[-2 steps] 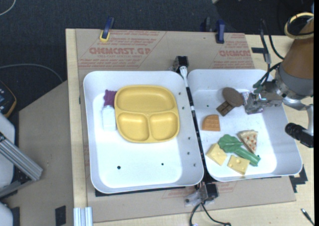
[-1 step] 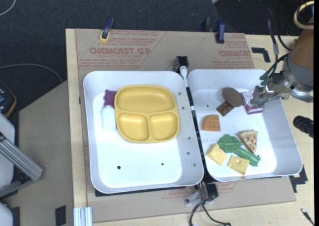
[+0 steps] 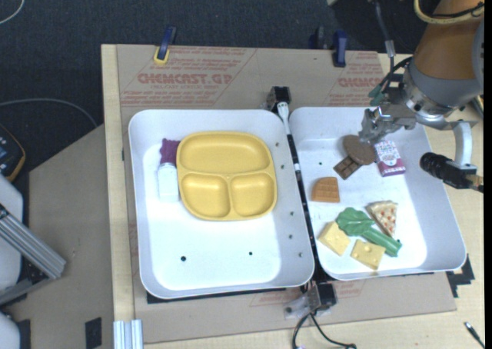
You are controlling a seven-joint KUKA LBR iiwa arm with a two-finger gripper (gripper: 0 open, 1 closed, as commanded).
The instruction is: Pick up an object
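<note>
A: Gripper [image 3: 373, 131] low over right bin [image 3: 438, 255], just above brown flat piece [image 3: 350, 157]. Pink-and-white carton [image 3: 390, 158] just beside. Apart or together?

B: Cannot tell, too small and dark under the wrist. Nothing visibly clamped.

A: Likely target?

B: Probably brown flat piece or carton, both toward back of right bin, touching or nearly so. Hard to say which.

A: Risks?

B: Brown flat piece lying low on bin floor, so likely to slide or get shoved rather than lifted. Could also bump carton, or snag both at once and drop one. Off-centre descent probably closes on nothing.

A: Rest of bin?

B: Toast slice [image 3: 325, 190], green leafy toy [image 3: 361, 224], pizza wedge [image 3: 383, 215], cheese blocks [image 3: 334, 238] toward front, well apart from gripper. Low risk. Left bin [image 3: 154, 263] with yellow divided plate [image 3: 227, 173] not involved.
</note>
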